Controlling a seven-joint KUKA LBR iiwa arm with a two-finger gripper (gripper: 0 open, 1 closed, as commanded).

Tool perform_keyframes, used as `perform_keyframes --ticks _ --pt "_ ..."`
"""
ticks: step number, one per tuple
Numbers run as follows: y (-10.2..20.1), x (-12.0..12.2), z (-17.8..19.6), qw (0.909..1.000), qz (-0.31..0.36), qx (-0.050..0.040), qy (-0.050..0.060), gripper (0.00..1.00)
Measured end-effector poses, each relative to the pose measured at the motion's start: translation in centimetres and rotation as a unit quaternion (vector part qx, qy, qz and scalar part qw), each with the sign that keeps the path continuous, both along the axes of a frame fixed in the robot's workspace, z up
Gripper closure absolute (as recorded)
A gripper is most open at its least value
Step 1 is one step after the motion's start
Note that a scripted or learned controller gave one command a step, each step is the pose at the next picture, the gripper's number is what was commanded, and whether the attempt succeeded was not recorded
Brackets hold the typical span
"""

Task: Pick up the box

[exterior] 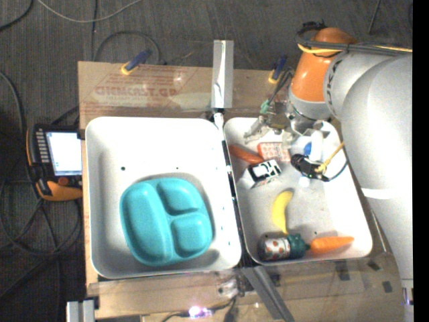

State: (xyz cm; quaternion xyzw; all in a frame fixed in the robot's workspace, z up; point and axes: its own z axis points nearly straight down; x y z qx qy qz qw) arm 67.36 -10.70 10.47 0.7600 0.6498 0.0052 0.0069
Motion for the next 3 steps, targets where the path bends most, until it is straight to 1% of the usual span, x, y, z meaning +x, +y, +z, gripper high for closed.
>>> perform_keyframes --ticks 1,2,3 --pt "-7.1 -1.2 0.5 0.9998 0.020 0.0038 -0.006 0.00" --pt "-5.9 -1.6 0.0 0.9973 0.072 -0.0053 -0.010 0.00" --pt "-6.0 -0.7 -0.4 0.9934 0.114 -0.0064 -0.003 0.00"
